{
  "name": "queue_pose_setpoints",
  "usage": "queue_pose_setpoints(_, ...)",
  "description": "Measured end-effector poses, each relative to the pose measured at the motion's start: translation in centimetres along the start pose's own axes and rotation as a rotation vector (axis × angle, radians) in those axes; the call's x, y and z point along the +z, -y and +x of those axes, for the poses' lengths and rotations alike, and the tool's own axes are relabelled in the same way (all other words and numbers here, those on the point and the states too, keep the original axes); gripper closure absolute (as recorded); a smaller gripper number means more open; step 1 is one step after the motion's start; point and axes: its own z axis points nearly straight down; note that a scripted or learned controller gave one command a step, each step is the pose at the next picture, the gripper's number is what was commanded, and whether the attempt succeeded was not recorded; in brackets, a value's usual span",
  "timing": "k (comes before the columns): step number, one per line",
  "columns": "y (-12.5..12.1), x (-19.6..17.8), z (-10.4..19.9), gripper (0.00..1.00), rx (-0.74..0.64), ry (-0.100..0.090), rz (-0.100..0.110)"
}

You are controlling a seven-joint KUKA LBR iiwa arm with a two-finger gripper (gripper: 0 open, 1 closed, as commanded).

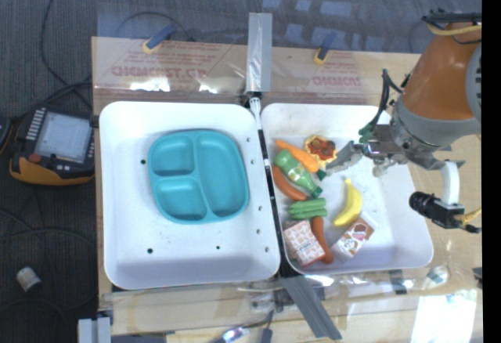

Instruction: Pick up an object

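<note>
The right bin (407, 236) holds a pile of toy food: an orange carrot (296, 155), a green bottle (298, 174), a brown-red sausage (286, 187), a pizza piece (319, 147), a yellow banana (350, 205), a green vegetable (308, 209), a red box (300, 243) and a small carton (355, 237). My gripper (356, 166) hangs over the upper right part of this bin, just right of the pizza piece and above the banana. Its fingers stand apart, open, with nothing between them.
The left bin (125, 255) carries a teal divided plate (198, 175). A black fitting (432, 207) on the arm overhangs the right bin's right side. A handheld pendant (51, 146) lies on the floor at the left.
</note>
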Motion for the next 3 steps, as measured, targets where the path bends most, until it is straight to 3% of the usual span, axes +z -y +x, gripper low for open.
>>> queue_pose_setpoints(1,-2.0,7.7,-4.9,0.00,0.037,0.001,0.001)
queue_pose_setpoints(2,-0.3,9.9,-1.1,0.00,0.160,-0.001,0.001)
queue_pose_setpoints(3,-2.1,13.7,-7.5,0.00,0.082,0.006,-0.018)
